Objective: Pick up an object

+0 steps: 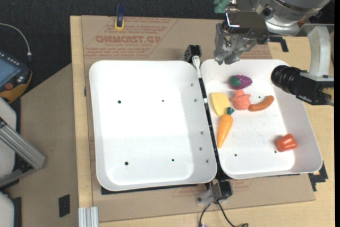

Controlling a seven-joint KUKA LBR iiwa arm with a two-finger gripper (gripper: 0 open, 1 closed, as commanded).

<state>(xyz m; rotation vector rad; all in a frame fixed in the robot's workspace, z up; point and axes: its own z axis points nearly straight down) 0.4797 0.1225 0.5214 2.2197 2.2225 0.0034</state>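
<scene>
My gripper hangs over the far left corner of the right bin, above and left of the toys. Nothing is seen between its fingers. Below it lie a purple grape bunch, a yellow cheese wedge, a pink toy, a brown-orange sausage and an orange carrot. A red pepper-like toy sits alone near the bin's right front.
The left bin lies beside the right one, both on a brown cardboard sheet. A black cylindrical device juts in over the right bin's far right edge. A yellow and blue clip stands at the cardboard's far edge.
</scene>
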